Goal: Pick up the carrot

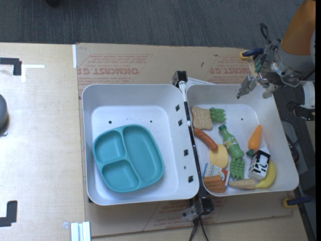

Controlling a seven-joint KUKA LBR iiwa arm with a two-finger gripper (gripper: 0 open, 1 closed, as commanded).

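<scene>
Two white bins sit side by side on the worktop (40, 134). The left bin (131, 97) holds a teal divided tray (129, 157). In the right bin (271, 119), the carrot (255, 136) lies among toy foods, near a banana (269, 177). The gripper (256, 86) hangs above that bin's far rim.

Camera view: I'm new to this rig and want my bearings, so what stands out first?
A teal divided plate sits alone in the left bin. The right bin holds a jumble of toy food, the orange carrot near its right wall. The gripper hovers over that bin's far corner.
</scene>
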